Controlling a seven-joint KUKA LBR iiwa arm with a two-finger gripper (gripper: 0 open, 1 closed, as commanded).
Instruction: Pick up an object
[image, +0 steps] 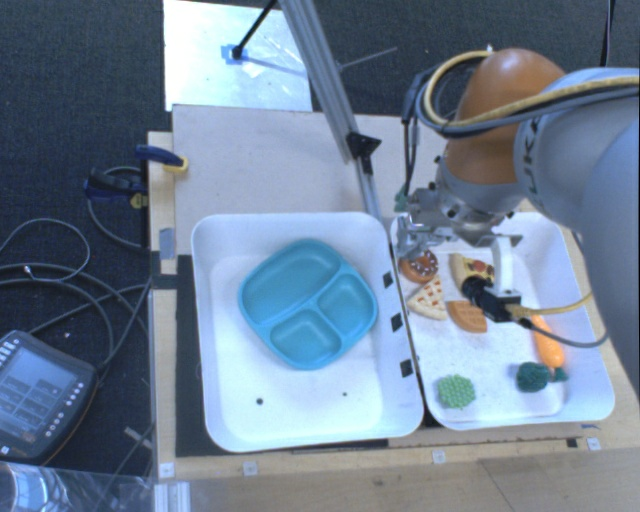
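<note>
My gripper (452, 252) hangs low over the far left part of the right bin (590, 400). It stands open, with one finger (405, 236) by the divider and the other finger (503, 264) further right. Nothing is held between them. A brown iced doughnut (418, 266) and a yellow toy pizza piece (470, 268) lie just below, between the fingers. Nearer the front lie a pizza slice (430, 298), an orange bread piece (466, 316), a carrot (548, 348), a dark green broccoli (535, 376) and a light green round toy (456, 391).
A blue divided plate (305, 303) lies in the left bin (230, 400). A slanted metal pole (330, 85) runs down to the divider between the bins. A yellow cable (570, 310) with a black end loops over the right bin. Cables and a handset lie on the floor at left.
</note>
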